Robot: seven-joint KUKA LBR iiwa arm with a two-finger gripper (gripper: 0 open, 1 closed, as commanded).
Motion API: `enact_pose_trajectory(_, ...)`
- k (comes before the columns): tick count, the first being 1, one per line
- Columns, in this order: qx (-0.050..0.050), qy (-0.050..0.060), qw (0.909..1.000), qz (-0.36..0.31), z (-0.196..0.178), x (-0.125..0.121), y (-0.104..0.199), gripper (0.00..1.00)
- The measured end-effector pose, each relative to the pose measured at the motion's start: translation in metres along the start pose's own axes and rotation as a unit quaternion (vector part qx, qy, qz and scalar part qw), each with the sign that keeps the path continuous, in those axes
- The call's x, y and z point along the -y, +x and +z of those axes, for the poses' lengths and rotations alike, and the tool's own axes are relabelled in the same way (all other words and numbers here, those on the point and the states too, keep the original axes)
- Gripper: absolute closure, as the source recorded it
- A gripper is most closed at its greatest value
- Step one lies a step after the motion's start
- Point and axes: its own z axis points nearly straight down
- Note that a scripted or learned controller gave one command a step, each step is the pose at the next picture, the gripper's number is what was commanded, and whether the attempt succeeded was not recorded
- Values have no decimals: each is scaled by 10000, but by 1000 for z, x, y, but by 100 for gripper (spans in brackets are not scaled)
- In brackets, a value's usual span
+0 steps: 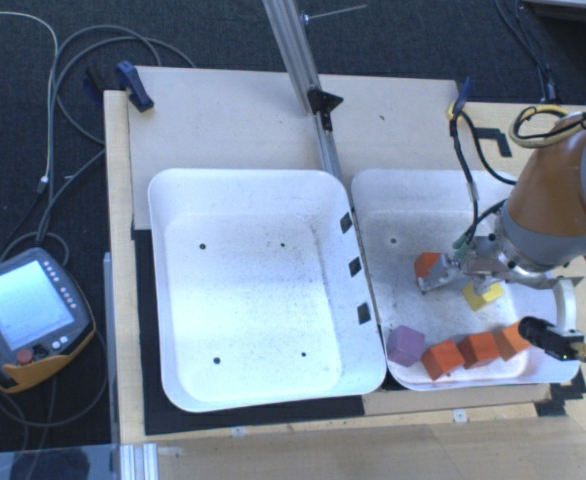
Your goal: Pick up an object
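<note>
The gripper [441, 274] is seen low in the right bin [373, 208], just beside an orange block [429, 264]; its opening cannot be told. A yellow block [484, 294] lies near. A purple block [406, 345] and orange blocks [473, 352] are lined along the bin's near edge.

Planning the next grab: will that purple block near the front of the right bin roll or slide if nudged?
The purple block looks flat-faced, so it likely slides, not rolls. It seems small and rigid, probably light. An orange block sits close beside it and may get bumped.
</note>
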Motion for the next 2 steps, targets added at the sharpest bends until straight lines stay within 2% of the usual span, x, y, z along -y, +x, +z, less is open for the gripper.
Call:
enact_pose_trajectory(1,6,-33,10000,-33,31,-64,-4,0)
enact_pose_trajectory(2,-16,5,10000,-41,30,-47,43,0)
